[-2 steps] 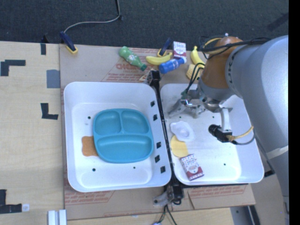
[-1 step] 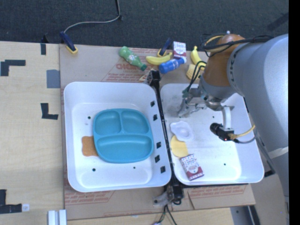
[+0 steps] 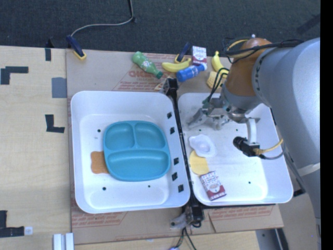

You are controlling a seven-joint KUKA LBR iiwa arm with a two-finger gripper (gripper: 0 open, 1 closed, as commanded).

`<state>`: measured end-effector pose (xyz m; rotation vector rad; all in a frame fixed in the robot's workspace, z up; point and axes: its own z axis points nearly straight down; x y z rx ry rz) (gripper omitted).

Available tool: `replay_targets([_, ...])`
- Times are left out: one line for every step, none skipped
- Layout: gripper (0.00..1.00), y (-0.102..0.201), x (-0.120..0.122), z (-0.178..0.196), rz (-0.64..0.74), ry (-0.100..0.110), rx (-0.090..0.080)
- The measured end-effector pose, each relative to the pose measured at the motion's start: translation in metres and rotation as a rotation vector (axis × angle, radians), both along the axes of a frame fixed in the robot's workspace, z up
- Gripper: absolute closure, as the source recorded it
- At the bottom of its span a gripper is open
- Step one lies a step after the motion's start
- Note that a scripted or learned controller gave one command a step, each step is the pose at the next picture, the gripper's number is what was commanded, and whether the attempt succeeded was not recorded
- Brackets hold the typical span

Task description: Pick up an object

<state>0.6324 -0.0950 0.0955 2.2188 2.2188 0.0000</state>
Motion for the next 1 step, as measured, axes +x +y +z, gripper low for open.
replay_targets([0.00,-0.0146,0.0027,-0.0096,0.002,0.002,0.003])
